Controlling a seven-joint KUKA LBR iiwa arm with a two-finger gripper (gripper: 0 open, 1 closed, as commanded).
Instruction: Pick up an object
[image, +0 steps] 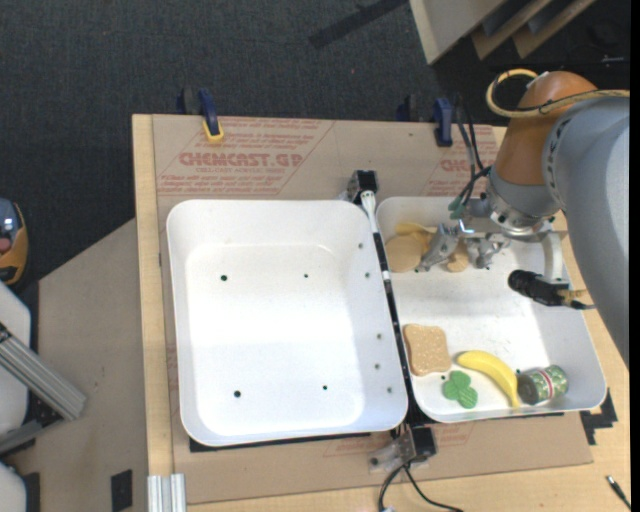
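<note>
The hand, fingers apart, hung low over a pale yellowish object at the right bin's far left corner; nothing was gripped, so the pickup remained undone.

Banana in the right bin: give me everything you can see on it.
The banana is yellow and curved, looks like smooth plastic toy fruit, and appears whole. It lies flat on the floor of the right bin, near the front edge, running diagonally from upper left to lower right. Its lower end meets a small can with a green label; a green leafy piece sits just below its upper end, and a slice of bread lies to its left, apart. The gripper is farther back, away from it.
</note>
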